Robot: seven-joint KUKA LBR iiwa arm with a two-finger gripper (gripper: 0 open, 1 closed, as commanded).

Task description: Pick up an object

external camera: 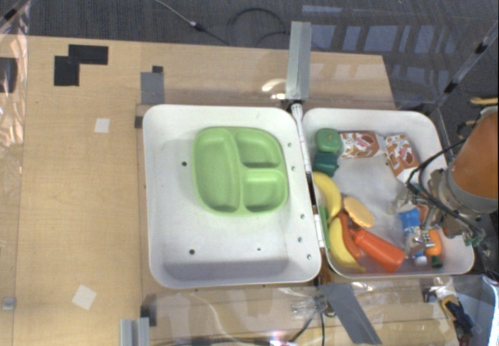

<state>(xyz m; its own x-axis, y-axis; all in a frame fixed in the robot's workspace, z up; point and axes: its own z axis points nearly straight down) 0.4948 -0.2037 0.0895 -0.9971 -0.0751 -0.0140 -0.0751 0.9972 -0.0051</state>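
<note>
Down at the five o'clock corner of the right bin [444, 132], the gripper [422, 237] hangs low over a clutter of small things, its arm [477, 169] coming in from three o'clock. Whether it is open or closed I cannot tell; the metal parts blur into the objects beneath, and nothing can be seen clamped in it. Just under and beside it lie a blue piece [409, 221] and a small orange piece [434, 243], either touching it or very near; which one it is centred on I cannot tell. At nine o'clock from the gripper, close by, lies the orange bottle [377, 249], its long axis running from ten to four o'clock. Farther toward nine lie two bananas [330, 198], and a round biscuit-like piece [359, 213] sits between them and the bottle. Toward eleven, well apart, are two snack packets [380, 148] and a green block [327, 141]. A green tray [238, 170] lies in the left bin [168, 204]. I judge the nearest pick to be the blue piece directly below.
</note>
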